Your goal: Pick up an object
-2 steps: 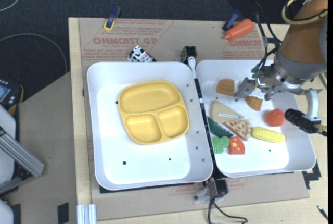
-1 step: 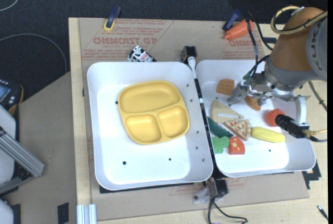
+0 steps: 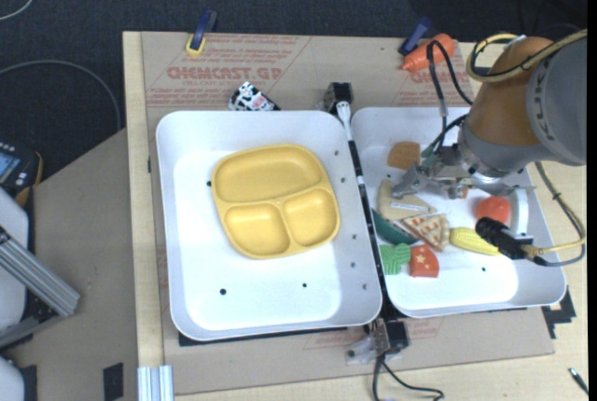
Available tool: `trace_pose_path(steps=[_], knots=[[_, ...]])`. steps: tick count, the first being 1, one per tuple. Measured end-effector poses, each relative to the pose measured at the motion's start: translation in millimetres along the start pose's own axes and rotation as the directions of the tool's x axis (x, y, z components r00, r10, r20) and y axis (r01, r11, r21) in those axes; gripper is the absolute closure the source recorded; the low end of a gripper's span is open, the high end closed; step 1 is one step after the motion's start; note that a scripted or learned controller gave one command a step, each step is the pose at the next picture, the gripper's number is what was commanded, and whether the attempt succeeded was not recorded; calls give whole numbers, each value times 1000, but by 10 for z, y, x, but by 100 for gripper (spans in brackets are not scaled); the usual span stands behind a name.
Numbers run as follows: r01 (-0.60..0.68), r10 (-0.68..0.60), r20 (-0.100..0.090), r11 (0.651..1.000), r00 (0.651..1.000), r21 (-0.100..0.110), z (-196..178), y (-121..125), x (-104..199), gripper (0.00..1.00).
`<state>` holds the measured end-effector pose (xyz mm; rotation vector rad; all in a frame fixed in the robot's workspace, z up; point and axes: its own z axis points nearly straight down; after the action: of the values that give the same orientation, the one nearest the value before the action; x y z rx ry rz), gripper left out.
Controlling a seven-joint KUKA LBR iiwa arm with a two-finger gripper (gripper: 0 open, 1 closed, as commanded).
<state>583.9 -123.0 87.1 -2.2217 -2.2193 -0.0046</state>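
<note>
My gripper [image 3: 431,181] hangs low over the middle of the right bin [image 3: 466,295], on the grey arm with the orange band. Just left of it lies a brown round piece [image 3: 404,153]. A pale flat piece [image 3: 401,200] and a toy pizza slice [image 3: 425,227] lie below it. Nearer the front are a green piece [image 3: 393,255], a red piece [image 3: 425,264] and a yellow corn cob [image 3: 469,241]. Right of the gripper sits a red-orange piece [image 3: 494,206], close under the wrist. I see nothing between the fingers.
The left bin [image 3: 187,203] holds a yellow divided plate [image 3: 275,200]. A small black-and-white object [image 3: 250,98] lies on the bench behind the left bin. An orange clamp [image 3: 431,50] sits at the back right.
</note>
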Motion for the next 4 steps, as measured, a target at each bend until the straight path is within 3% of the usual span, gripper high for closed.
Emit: trace_pose_path(steps=[1,3,4], knots=[[2,-2,1,1000,1000,-10,-153,28,5,100],[3,-3,5,1000,1000,-7,-1411,-2,34,100],[2,-2,4,1000,1000,-2,-1378,4,36,100]])
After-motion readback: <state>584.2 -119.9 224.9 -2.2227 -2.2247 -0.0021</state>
